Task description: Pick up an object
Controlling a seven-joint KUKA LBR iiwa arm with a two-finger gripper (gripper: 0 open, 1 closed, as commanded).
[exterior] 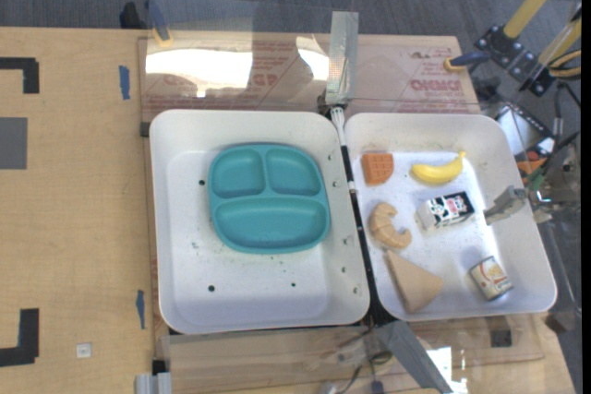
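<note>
Bright, even overhead light; glare on clear panel (231,60); soft shadows; slightly blurry.

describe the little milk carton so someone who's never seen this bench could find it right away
Look at the right bin of the two white bins, not the left one holding the teal divided plate. Near its middle, just below the banana and right of the croissant, lies the milk carton. It is the only white box with black cow patches.
</note>
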